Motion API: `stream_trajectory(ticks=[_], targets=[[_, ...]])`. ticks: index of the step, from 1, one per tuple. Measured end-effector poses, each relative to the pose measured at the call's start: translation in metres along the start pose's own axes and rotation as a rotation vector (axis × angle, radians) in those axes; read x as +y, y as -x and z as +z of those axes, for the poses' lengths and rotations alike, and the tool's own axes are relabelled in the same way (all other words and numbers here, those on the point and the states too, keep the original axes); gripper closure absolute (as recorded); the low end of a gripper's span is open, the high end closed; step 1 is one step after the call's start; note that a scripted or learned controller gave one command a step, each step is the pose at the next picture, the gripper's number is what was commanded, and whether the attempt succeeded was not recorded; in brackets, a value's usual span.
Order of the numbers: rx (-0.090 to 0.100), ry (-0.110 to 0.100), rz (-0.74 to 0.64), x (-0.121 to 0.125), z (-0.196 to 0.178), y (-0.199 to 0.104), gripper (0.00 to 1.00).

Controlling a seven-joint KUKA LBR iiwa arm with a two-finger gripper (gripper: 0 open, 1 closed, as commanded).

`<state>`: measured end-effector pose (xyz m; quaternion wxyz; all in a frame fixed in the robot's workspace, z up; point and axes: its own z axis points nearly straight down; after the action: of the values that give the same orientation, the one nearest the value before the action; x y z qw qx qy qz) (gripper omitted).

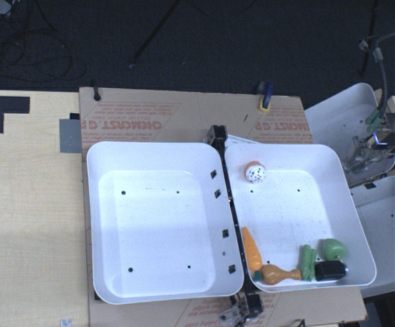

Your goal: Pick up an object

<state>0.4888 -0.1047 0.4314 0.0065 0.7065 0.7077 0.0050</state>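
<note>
- camera view: two white bins sit side by side on a sheet of brown cardboard [184, 118] with red print; the cardboard lies on a pale wooden bench [27, 210].
- the left bin [92, 182] has plain white walls and a floor dotted with small dark holes.
- the right bin [344, 176] holds all the loose things.
- a white ball [255, 173] with dark spots and an orange top lies near the far wall of the right bin, close to the divide between the bins.
- an orange carrot [251, 249] lies along the near left wall of the right bin, pointing away from the camera.
- an orange-brown gourd [279, 274] lies at the near wall, just beside the carrot's near end.
- a green stick [308, 261] stands next to the gourd's thin end, touching or nearly so.
- a round green lump [333, 248] sits in the near right corner, with a black block [331, 271] just in front of it.
- the gripper [369, 150] appears as a tangle of metal parts at the right, outside the right bin's rim, against a pale grey body.
- how its grip stands cannot be told; the parts are too small and cluttered.
- nothing from the bin is seen in the gripper; the ball is well apart from it, and the corner cluster is well apart too, nearer the camera.
- a yellow and blue clamp [265, 98] grips the cardboard's far edge.
</note>
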Motion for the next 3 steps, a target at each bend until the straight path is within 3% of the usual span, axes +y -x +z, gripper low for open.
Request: stream_trajectory(ticks=[1,2,3], targets=[[0.005,-0.033,0.007,-0.019,0.175,0.043,1.00],[0.004,-0.020,-0.002,-0.005,0.349,-0.025,1.00],[0.003,-0.005,-0.007,0.070,0.239,-0.091,1.00]])
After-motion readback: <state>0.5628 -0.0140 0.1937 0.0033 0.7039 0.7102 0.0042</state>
